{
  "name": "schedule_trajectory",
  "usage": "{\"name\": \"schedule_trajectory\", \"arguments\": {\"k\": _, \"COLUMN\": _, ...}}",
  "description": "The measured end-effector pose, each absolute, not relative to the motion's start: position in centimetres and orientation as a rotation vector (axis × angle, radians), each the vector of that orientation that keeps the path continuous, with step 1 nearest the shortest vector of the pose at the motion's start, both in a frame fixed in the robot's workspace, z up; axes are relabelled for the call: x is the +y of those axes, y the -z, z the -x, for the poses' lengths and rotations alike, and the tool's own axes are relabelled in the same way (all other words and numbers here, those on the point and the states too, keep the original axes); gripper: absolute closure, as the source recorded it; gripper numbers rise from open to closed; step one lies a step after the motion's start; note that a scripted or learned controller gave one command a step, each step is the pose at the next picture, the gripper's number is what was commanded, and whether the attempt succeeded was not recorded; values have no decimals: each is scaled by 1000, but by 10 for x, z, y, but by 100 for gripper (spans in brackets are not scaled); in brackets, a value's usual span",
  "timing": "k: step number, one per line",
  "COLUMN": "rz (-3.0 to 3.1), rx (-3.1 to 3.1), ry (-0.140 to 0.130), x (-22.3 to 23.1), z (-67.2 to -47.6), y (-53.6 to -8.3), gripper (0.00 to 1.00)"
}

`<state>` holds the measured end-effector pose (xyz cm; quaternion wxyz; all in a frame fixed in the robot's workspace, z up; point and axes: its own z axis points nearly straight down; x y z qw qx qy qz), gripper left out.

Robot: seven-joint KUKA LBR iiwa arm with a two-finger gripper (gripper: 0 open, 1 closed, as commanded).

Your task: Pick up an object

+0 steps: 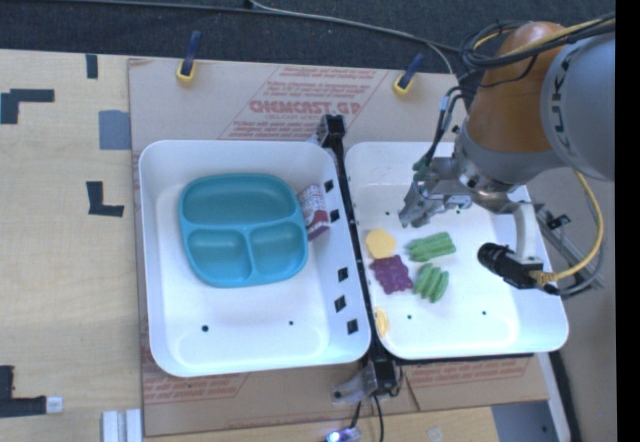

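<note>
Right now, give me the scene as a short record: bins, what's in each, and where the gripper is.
left bin: teal divided tray; a small red and white packet beside the tray's right edge
right bin: yellow piece, purple piece, two green pieces, small yellow bit near the left wall
gripper: over the right bin, just above and left of the upper green piece
holding: nothing seen between its fingers

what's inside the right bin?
Right bin holds a yellow piece, purple piece, two green pieces. The gripper and arm cover its upper right part.
</note>
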<state>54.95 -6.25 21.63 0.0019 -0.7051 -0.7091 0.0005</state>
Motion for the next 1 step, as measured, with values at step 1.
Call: {"name": "schedule_trajectory", "arguments": {"k": 1, "rz": 2210, "rx": -2227, "ry": 0, "x": -5, "z": -541, "y": -225, "gripper": 100}}
